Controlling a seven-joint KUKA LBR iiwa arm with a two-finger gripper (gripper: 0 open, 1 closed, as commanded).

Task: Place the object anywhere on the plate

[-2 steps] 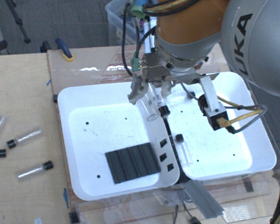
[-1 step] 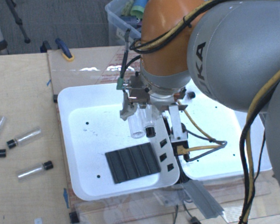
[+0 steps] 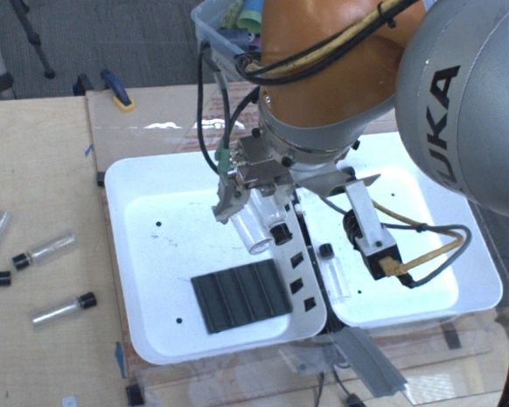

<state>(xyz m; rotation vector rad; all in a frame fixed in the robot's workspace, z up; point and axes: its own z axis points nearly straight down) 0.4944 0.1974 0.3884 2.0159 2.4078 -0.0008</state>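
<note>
Pincer (image 3: 253, 209) hangs over left bin (image 3: 144, 251), grasping clear plastic tube (image 3: 258, 226) with black cap, tilted, between metal fingers. Dark ribbed rectangular plate (image 3: 241, 296) lies flat on left bin floor, just below tube, apart from it. Second clear tube (image 3: 333, 271) lies in right bin (image 3: 453, 270). More capped tubes (image 3: 43, 250) scattered on wooden worktop (image 3: 33, 172) at left.

A single camera is fixed above the bench (image 3: 33, 172) and looks down at a slant on the two white bins (image 3: 141, 216). It stands quite near, so the arm (image 3: 455, 77), entering from the right, covers the upper right part.
</note>
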